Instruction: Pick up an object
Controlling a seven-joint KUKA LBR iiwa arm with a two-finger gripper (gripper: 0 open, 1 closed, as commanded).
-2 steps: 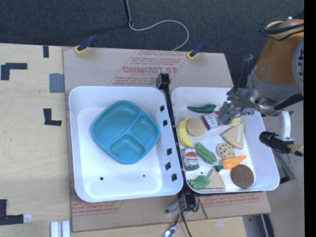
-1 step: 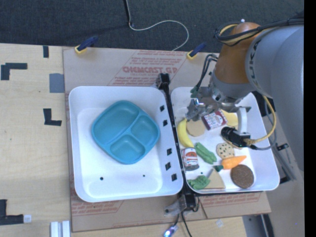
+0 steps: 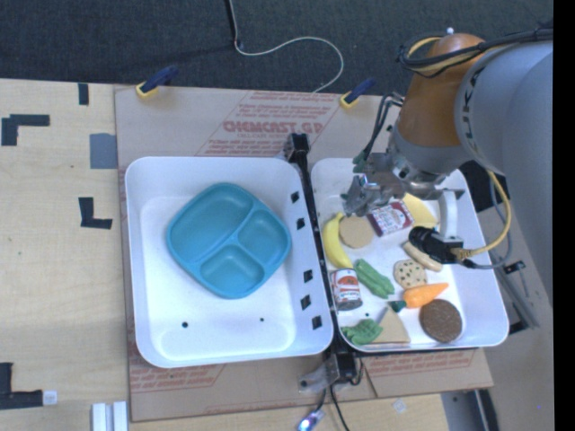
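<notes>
While arm hangs over right bin (image 3: 485, 326), gripper (image 3: 359, 192) near banana (image 3: 335, 241); finger state unclear.

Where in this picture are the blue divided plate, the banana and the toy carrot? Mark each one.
blue divided plate (image 3: 228, 239): camera view, on the ridge between its compartments.
banana (image 3: 335, 244): camera view, on the middle of its curve.
toy carrot (image 3: 425, 294): camera view, on its orange body.

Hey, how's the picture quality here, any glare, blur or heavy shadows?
Camera view: even, soft light; the white bins are bright but not blown out, with only a faint shadow around the blue plate. The arm near the lens looks soft, and the small foods under the pincer are too blurry to make out fine detail.
</notes>
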